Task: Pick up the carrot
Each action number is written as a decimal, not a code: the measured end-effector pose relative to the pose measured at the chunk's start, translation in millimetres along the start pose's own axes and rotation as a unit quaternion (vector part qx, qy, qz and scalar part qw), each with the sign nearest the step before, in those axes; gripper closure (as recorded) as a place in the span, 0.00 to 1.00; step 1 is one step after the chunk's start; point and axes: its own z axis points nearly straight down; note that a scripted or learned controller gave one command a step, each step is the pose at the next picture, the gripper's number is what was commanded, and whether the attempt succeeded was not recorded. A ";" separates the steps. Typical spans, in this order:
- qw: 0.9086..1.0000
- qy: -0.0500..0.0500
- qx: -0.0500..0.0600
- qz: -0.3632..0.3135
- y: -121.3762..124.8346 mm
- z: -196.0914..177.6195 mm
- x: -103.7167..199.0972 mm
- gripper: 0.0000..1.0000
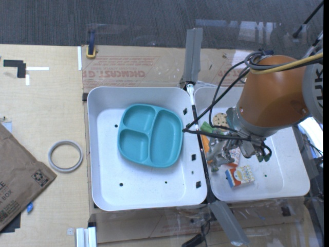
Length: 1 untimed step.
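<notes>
Camera view: carrot (205, 144) beside pincer (221, 156)

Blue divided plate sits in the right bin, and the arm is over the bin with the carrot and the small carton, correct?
Not quite. The camera view shows the blue divided plate in the left bin. The rest holds: the arm is over the right bin, with the carrot and small carton.

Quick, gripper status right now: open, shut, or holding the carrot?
Gripper: cannot be told. It is low in the right bin, beside the carrot, with cables and the wrist in the way.
</notes>
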 end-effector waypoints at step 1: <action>1.000 -0.002 0.000 0.002 -0.5 -8.8 -1.7 1.00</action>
